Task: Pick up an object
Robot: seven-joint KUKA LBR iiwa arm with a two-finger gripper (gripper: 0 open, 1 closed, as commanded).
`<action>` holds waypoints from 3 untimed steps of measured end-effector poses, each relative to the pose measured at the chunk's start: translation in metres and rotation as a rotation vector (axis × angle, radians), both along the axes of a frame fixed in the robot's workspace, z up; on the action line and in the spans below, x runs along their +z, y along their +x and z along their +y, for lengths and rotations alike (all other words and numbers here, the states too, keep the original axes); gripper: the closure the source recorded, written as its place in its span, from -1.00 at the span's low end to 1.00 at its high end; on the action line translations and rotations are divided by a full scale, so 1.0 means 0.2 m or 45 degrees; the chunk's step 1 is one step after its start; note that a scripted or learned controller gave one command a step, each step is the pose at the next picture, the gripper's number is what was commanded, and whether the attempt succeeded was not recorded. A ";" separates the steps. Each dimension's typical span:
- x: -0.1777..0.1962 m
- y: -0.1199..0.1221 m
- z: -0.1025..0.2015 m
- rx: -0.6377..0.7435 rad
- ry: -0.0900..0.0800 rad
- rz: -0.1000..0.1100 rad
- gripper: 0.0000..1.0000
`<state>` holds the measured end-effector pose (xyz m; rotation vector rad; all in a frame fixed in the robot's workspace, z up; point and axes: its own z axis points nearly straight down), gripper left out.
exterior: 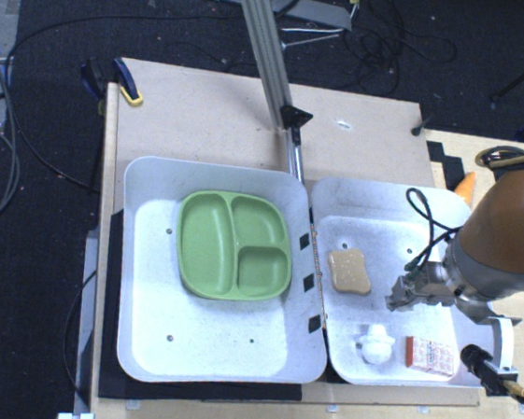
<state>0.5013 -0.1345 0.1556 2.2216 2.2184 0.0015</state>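
Observation:
In the right bin [373, 228] lie a tan bread-like slab [350, 271], a small white object [376, 344] and a red and white packet [430, 355]. My gripper [405, 296] hangs over the middle of that bin, to the right of the tan slab and above the packet. The wrist hides the fingertips, and I see nothing held between them.
The left bin [146, 238] holds a green divided plate [235, 245]. A grey metal pole [272, 59] slants in from the top to the seam between the bins. Black clips [311, 282] line that seam. Bare wooden bench [216, 119] lies behind the bins.

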 end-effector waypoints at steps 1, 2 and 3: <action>0.23 0.01 -0.04 0.003 -0.001 -0.003 1.00; 0.44 0.01 -0.07 0.004 -0.002 -0.003 1.00; 0.40 0.15 0.17 0.011 0.001 0.000 1.00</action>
